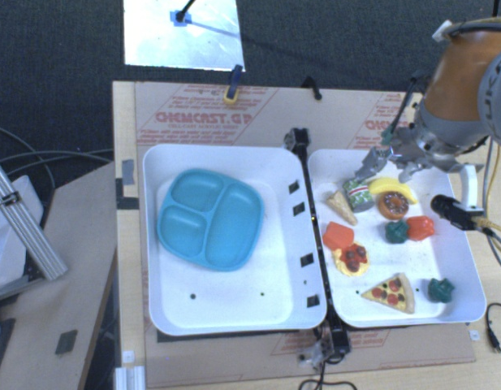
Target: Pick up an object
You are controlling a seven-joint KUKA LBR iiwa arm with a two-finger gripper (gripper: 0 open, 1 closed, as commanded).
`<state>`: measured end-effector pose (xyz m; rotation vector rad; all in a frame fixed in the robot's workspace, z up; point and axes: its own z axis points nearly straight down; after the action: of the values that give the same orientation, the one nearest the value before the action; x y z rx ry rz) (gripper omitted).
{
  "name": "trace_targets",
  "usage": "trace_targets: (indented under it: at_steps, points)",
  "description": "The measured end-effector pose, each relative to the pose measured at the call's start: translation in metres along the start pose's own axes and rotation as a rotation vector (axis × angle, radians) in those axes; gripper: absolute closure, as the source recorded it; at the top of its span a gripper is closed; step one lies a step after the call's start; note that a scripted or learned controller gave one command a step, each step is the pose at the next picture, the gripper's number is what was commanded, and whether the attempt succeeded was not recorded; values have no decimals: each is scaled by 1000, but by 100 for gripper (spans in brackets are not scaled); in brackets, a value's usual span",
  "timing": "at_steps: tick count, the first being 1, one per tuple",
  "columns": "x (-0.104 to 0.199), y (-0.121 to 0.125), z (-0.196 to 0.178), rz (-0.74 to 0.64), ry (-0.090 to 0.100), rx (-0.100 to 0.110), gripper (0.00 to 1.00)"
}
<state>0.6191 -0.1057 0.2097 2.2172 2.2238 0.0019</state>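
Observation:
My gripper [391, 171] hangs over the back of the right bin [461, 254], its two fingers spread apart with nothing held between them. Just below it lie a yellow banana [394, 187], a brown donut [392, 205] and a green and white packet [357, 194]. A tan wedge [341, 208] sits to the left of these. Further forward are an orange-red piece [338, 236], a small round pizza [351, 258] and a pizza slice [390, 291]. A green toy [396, 232] and a red toy [421, 227] lie side by side at the right.
A blue divided plate [209, 218] lies in the left bin [177, 307]. A dark green toy [439, 289] sits near the right bin's front right corner. A black cylinder [451, 211] on the arm overhangs the right rim. A black divider [308, 218] joins the bins.

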Motion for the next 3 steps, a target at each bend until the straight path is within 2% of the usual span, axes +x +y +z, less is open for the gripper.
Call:
trace_targets:
  at_steps: [1, 2, 3]
  points:
    - [-26, -10, 125, 8, -1, -8, 0]
    - [-79, -87, 124, 2, 14, 8, 0]
    - [-89, -24, 106, -10, 26, 11, 0]
